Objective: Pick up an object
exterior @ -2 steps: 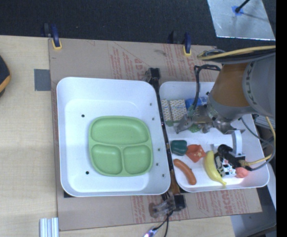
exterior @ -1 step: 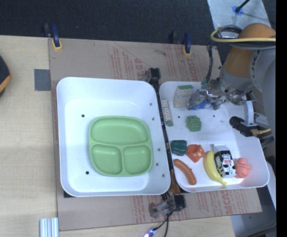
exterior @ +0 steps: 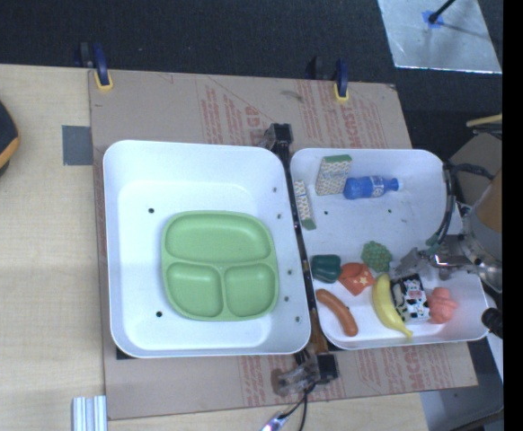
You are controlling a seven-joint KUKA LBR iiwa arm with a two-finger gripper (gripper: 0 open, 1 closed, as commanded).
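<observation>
1. A pale wooden bench top (exterior: 28, 268) fills the left and lower part of the view.
2. A brown cardboard sheet (exterior: 243, 106) with faint red printing lies on the bench, held at its far edge by 2 blue clamps (exterior: 101, 68).
3. A square of grey tape (exterior: 76, 145) sits just beside the sheet's left edge.
4. Beyond the bench, the floor (exterior: 199, 12) is dark carpet.
5. A light grey patch (exterior: 441, 21) on the floor at upper right carries a small blue mark.
</observation>
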